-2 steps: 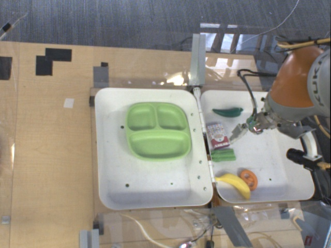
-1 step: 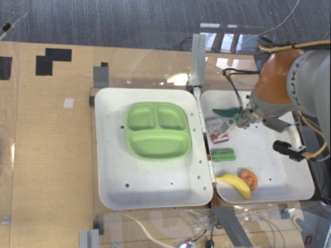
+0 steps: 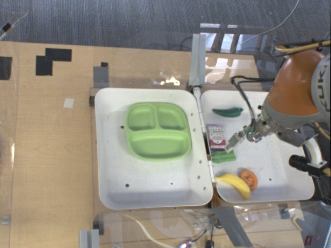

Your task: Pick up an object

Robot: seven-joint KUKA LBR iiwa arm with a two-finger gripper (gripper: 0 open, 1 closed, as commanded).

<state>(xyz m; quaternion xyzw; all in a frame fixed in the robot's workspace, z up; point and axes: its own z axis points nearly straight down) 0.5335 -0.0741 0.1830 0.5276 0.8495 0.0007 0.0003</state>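
White bins, two of them, side by side on your wooden bench (image 3: 46, 154). The left bin (image 3: 111, 185) holds a light green divided plate (image 3: 158, 130), three compartments, sitting roughly centre. Black squares are marked on the bench surface at far left.

The right bin (image 3: 279, 182) has the pickable stuff. You've got a dark green pepper-shaped object (image 3: 227, 112) at the far side, lying flat. A small card or packet (image 3: 216, 135) with red and white print sits against the left wall of that bin; the print is too small to read. Just near of it lies a flat green block (image 3: 223, 157). At the near edge there's a yellow banana (image 3: 234, 184), with an orange round piece (image 3: 249, 178) touching it on the right side.

The arm comes in from the right, orange band (image 3: 292, 89) above the wrist. You can read part of the maker's lettering, "KU", on the grey link at the right edge. The gripper (image 3: 230, 144) is low over the right bin, tip at the boundary between the card and the green block. You can't tell from this angle whether its fingers are spread or closed, or whether anything is caught in them. Cable loops from the wrist toward the far side.
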